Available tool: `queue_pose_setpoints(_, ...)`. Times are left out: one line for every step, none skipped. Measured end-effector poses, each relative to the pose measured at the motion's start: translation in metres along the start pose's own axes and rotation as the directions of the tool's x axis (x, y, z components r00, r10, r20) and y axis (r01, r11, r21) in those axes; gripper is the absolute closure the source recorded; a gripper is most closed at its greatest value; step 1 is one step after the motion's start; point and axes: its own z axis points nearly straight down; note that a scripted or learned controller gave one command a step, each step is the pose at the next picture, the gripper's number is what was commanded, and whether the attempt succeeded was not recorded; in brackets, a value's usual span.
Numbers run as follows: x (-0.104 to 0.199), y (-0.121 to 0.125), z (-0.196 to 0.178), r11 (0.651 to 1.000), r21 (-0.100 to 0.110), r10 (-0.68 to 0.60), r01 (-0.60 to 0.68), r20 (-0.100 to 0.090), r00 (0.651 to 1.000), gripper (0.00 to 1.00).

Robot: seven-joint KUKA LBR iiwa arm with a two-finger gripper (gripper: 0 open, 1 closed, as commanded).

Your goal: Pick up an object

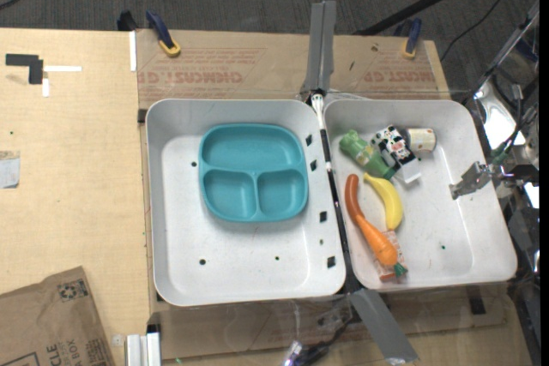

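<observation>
the gripper hangs at the right bin's right edge, its grip unreadable, while the banana, carrot and small toys crowd the bin's left side, so a descent there risks snagging two items.

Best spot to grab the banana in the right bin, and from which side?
Grip the banana across its middle, coming straight down. It lies flat, running along the bin, and the carrot sits close on its left, so closing across the narrow width mid-body likely gives the clearest hold. The gripper waits to its right.
</observation>
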Motion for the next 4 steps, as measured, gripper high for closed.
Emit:
queue_pose_setpoints(-0.016,-0.014,0.063,0.989,0.0,0.149,-0.149,-0.001,0.989,0.0)
queue_pose_setpoints(0.059,0.034,0.094,0.991,0.0,0.132,-0.132,0.0,0.991,0.0)
queue_pose_setpoints(0.113,0.044,0.124,0.999,0.001,-0.036,0.036,0.0,0.999,0.0)
queue_pose_setpoints(0.111,0.043,0.117,0.999,0.004,-0.033,0.033,0.0,0.999,1.0)
